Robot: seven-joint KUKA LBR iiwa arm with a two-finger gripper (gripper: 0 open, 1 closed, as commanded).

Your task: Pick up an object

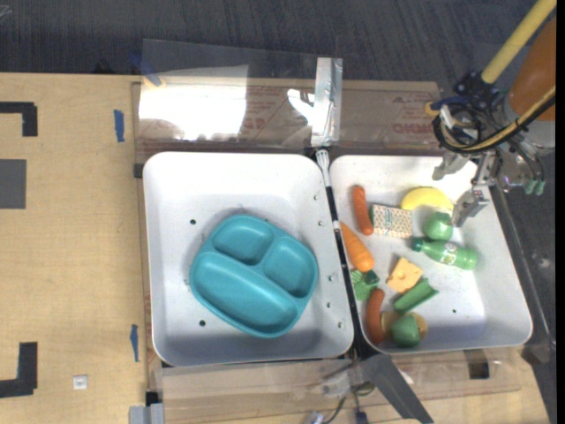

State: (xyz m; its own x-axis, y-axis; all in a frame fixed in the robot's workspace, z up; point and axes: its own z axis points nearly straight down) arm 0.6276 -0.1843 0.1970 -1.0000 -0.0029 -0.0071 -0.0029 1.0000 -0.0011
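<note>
The right bin (512,321) is the landmark here, and every candidate for picking lies in it. At its near edge sit a green apple-like fruit (404,329) and a red-brown sausage shape (375,311), touching each other; just beyond them lie a green pepper-like piece (414,295) and a yellow cheese wedge (404,275). Farther in, toward the bin's left wall, is a carrot (357,246), and toward its right side a green bottle (448,253) lying flat. Beyond these come a patterned cracker packet (391,220), a round green piece (436,228) and a yellow banana-like piece (425,199). All look like light, stiff toy plastic, smooth and likely slippery; the bottle or carrot would best be pinched across the narrow middle. The gripper (469,203) hangs at the bin's far right, pointing down just beside the round green piece, its fingers apparently close together with nothing visibly between them. The arm slants away up to the far right.
</note>
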